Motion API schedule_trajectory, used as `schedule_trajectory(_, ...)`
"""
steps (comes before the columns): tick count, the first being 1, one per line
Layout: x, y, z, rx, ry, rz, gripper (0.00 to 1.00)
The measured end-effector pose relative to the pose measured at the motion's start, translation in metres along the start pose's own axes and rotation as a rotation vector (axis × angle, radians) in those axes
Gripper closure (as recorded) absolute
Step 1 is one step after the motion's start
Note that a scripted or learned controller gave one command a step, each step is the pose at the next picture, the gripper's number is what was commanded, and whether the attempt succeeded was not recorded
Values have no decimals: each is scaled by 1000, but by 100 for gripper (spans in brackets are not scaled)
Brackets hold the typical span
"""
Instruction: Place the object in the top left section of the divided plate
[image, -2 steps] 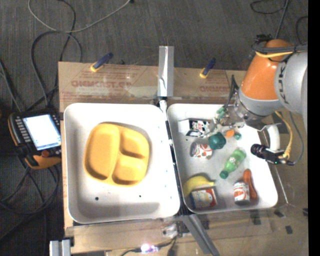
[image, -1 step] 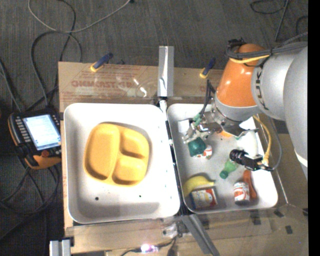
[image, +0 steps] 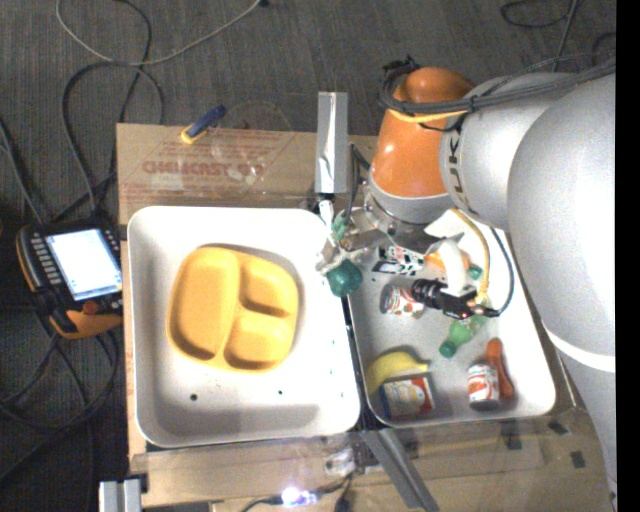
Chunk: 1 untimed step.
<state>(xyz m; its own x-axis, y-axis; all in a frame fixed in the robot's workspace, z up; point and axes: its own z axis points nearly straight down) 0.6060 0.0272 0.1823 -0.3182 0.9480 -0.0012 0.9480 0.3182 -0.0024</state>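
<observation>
- One teal object (image: 343, 277) is seen pinched in the pincer (image: 338, 262), hanging over the seam between the two bins, just beside the right edge of the divided plate (image: 236, 308).
- The pincer is carried below the orange band (image: 420, 140) of the grey arm (image: 545, 190), up and to the right of the plate.
- The yellow plate is set in the left bin (image: 150, 400), all its sections bare.
- To the right of the plate, the right bin (image: 540, 395) is loaded with a banana (image: 392, 363), small cans (image: 483, 384), a green bottle (image: 455, 340) and other clutter.
- Left of the plate, a lit handheld screen (image: 80, 262) is seen; above it, a cardboard sheet (image: 215, 170) is laid on the desk.
</observation>
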Motion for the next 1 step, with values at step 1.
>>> schedule_trajectory(1,59,34,0,0,-1,-112,100)
